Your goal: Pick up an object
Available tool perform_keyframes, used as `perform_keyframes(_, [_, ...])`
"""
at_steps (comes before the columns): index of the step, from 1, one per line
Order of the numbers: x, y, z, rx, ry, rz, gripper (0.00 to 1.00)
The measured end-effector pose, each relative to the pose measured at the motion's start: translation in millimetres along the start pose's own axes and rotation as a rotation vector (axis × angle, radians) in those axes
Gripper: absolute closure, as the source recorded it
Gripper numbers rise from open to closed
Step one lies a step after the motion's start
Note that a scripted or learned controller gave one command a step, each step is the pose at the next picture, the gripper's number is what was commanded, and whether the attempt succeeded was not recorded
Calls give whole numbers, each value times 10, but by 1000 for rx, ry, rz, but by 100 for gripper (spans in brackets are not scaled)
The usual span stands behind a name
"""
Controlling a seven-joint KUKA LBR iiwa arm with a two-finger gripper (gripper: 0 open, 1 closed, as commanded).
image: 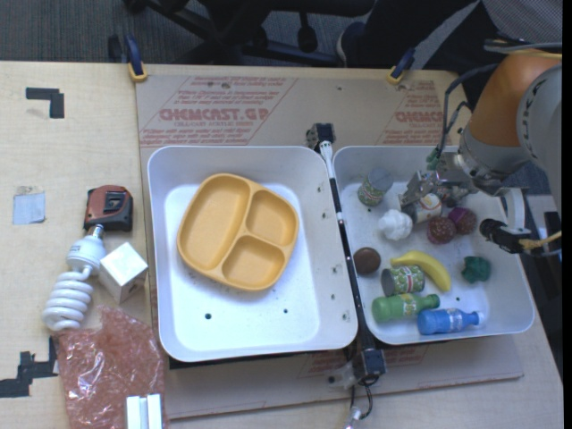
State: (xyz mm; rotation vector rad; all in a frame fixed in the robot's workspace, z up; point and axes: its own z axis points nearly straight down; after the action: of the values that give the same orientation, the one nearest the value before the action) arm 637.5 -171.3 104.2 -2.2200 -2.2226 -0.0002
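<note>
My gripper (427,197) is low in the right bin (509,315), over toys beside a dark red fruit (443,230) and white ball (394,224); grip state unclear. Divided yellow plate (238,231) in left bin (179,320).

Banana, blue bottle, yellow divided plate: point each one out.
banana (427,267), camera view, middle of its curve
blue bottle (447,321), camera view, middle of its body
yellow divided plate (214,217), camera view, floor of its largest compartment
</note>
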Motion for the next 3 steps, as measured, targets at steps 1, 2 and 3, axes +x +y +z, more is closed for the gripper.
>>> perform_keyframes(1, [18, -12, -80, 7, 5, -2, 100])
perform_keyframes(2, [958, -31, -896, -1, -1, 1, 100])
perform_keyframes(3, [953, -25, -997, -3, -2, -1, 100])
